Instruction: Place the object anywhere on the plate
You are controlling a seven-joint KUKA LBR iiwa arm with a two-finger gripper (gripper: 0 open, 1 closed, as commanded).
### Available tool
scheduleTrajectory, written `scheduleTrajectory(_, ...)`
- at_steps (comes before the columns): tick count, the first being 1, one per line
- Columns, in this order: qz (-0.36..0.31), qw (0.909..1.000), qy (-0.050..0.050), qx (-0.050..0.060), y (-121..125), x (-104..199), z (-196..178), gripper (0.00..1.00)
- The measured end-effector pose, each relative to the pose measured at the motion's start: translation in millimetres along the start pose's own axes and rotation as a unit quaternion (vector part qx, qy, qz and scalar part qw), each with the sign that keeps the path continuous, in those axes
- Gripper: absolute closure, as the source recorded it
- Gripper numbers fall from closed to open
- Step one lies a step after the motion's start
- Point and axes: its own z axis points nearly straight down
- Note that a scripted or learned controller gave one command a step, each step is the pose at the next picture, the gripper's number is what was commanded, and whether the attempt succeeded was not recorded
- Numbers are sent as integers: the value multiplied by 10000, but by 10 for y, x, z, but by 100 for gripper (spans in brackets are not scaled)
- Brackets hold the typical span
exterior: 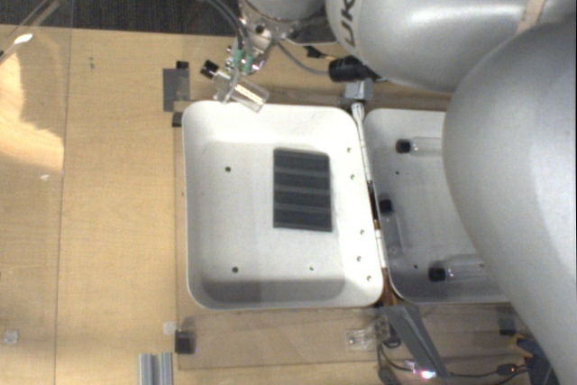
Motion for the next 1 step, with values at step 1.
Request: scheduleTrajectory(1, -1011, 9949, -8, -8, -70, 135, -843, 100)
